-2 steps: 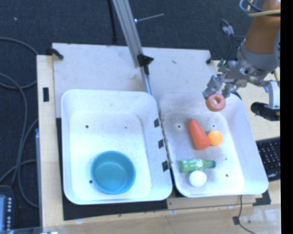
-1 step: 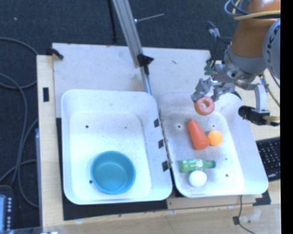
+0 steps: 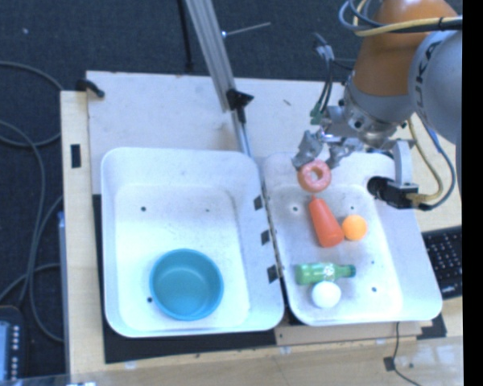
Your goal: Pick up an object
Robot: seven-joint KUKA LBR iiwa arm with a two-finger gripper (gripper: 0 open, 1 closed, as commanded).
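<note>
Clearly, the pink ring-shaped doughnut toy (image 3: 314, 176) lies at the far end of the right white bin (image 3: 402, 292), just below the gripper (image 3: 320, 153), touching it; whether the fingers are apart I cannot tell.

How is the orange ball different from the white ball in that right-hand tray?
The orange ball sits beside the orange cone, farther back; the white ball lies nearer the front, against the green bottle. The white ball looks slightly bigger. Both are round and rest in the right bin.
</note>
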